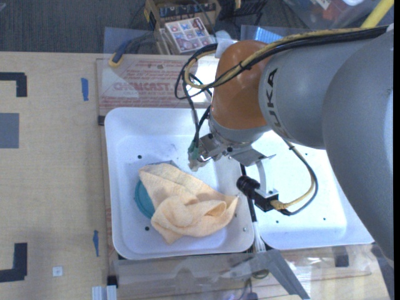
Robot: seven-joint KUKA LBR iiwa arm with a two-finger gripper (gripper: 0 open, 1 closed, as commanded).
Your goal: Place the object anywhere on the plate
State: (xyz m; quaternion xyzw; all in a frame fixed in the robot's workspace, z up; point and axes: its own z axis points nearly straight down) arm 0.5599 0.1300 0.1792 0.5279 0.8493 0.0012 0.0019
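Cloth first: we see a crumpled pale-yellow terry cloth lying in the left shallow white plastic bin, spread from the bin's middle toward 5 o'clock. It covers most of a round teal plate; we see the plate as a thin blue-green crescent peeking out at the cloth's 9 o'clock edge. So the cloth rests on the plate, draped over it and spilling past it onto the bin floor.

The grey KUKA arm with the orange band comes in from 3 o'clock and hangs over the seam between the two bins. Its two-finger gripper sits at the cloth's 12 o'clock edge, just above the fabric's upper fold, near or touching it; we cannot tell which. We cannot tell the claw's state from this angle, the wrist body hides it. We see no cloth lifted by it.

The right shallow white plastic bin lies at 3 o'clock of the left one, largely under the arm. A black cable with a yellow-tan hose loops over it. A tan wooden bench extends toward 9 o'clock, with blue tape marks.
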